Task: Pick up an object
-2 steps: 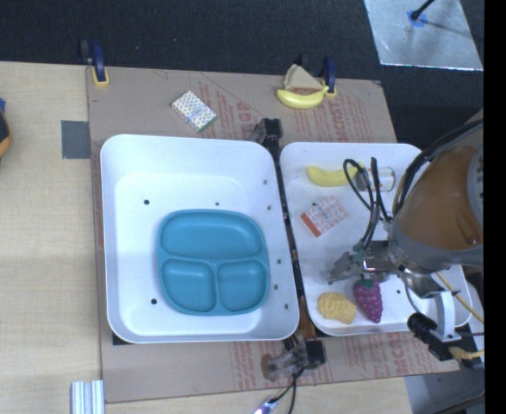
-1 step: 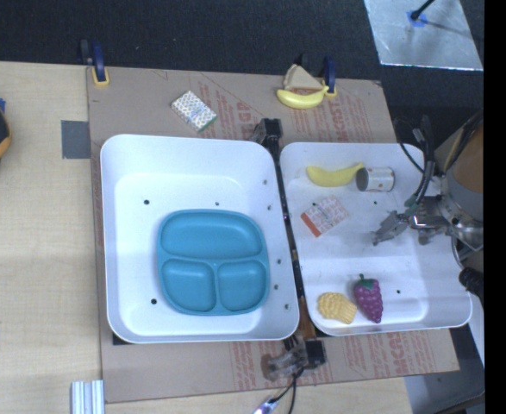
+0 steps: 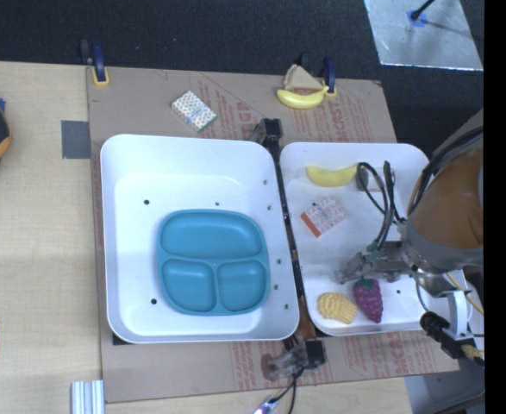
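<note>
The claw point(image 3: 362, 270) is low in the right white plastic bin point(image 3: 412, 158), just above the purple toy grape bunch point(image 3: 369, 299); whether it is spread or closed cannot be told. Risk: the adjacent yellow toy corn cob point(image 3: 336, 307) could deflect a finger and spoil the grasp.

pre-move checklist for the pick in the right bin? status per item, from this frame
1. Gripper is over the right white bin: ok.
2. Target nearby: purple plastic grape bunch lies just below the gripper: ok.
3. Finger opening: cannot tell.
4. Grapes free of neighbours: not ok, yellow corn cob sits right beside them.
5. Yellow banana and red-and-white packet lie away from the gripper: ok.
6. Blue divided tray lies in the left bin, out of the way: ok.
</note>
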Action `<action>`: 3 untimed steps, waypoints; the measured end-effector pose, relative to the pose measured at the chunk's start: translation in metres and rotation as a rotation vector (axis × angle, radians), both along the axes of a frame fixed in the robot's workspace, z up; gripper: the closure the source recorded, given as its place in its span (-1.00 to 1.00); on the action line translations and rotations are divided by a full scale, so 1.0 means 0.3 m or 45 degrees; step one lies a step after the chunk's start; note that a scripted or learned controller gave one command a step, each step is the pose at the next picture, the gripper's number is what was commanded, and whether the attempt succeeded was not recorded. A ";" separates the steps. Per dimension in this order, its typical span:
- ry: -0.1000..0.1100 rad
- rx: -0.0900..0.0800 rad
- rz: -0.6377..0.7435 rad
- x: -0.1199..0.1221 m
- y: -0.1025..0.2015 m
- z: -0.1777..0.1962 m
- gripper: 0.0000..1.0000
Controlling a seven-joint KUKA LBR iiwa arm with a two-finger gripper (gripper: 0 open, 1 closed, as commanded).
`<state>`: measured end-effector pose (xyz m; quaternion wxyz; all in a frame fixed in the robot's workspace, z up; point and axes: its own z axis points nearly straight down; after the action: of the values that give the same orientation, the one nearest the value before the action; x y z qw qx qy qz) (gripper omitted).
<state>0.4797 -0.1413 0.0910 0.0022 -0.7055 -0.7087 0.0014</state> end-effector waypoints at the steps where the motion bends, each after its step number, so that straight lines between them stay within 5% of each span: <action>1: 0.000 0.000 0.003 -0.014 0.149 0.001 -1.00; 3: -0.005 -0.002 0.002 0.509 -0.085 0.004 -1.00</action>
<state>0.6324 -0.1669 0.0923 0.0004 -0.7051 -0.7091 0.0006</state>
